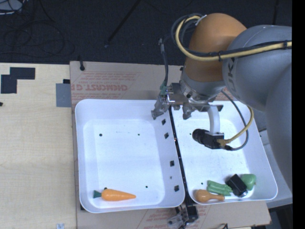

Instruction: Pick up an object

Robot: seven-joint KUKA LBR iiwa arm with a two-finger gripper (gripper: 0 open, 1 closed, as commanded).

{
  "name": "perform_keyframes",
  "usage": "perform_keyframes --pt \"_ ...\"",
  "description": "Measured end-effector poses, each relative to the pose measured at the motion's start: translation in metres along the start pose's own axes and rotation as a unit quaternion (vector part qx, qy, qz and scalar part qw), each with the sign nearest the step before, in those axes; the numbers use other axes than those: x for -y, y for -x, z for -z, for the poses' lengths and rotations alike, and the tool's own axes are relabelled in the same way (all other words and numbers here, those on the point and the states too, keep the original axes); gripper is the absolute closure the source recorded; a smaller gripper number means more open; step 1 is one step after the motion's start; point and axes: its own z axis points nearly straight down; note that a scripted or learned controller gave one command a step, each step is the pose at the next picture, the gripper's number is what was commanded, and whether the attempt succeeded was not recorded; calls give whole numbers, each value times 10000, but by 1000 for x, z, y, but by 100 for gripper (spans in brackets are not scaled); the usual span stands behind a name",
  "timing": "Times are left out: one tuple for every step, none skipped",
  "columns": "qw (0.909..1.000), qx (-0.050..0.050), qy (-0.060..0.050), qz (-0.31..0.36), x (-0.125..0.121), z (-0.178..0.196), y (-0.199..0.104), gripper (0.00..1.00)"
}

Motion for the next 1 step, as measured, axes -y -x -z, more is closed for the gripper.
perform_keyframes --pt "10000 23 -14 -46 -54 56 91 0"
